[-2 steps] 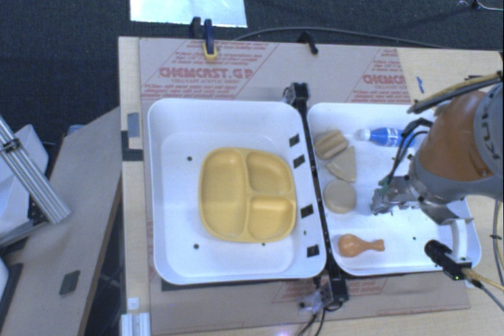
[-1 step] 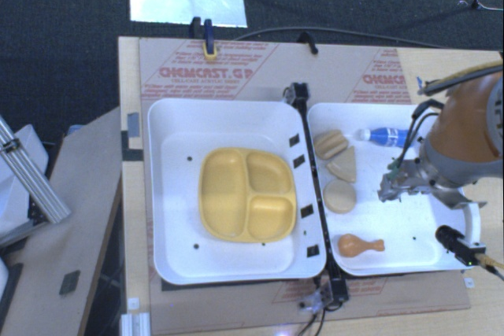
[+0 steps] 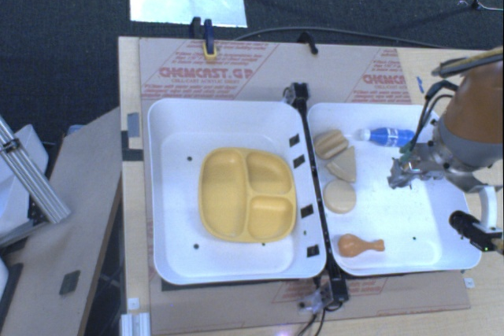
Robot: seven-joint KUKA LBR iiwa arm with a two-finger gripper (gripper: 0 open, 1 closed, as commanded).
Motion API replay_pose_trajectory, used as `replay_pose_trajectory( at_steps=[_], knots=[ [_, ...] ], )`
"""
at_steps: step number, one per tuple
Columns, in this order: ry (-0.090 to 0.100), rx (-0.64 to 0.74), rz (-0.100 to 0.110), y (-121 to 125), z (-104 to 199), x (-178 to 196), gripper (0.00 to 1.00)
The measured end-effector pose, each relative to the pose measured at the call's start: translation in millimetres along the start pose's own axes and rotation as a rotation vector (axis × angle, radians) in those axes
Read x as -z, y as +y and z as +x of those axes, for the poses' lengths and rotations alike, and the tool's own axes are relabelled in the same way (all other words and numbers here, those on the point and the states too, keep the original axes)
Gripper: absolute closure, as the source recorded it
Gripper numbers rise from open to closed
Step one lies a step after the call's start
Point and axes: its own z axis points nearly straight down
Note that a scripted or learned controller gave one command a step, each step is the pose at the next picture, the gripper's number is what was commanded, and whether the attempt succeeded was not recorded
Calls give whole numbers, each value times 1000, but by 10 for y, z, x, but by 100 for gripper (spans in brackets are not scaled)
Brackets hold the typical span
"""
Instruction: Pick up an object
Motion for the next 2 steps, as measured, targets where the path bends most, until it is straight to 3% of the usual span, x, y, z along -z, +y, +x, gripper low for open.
replay_pose_trajectory(
  at_steps=[1, 2],
  knots=[
    [1, 0, 1, 16, -3, 294, 100],
    [3, 6, 4, 131, 557, 301, 100]
  ],
)
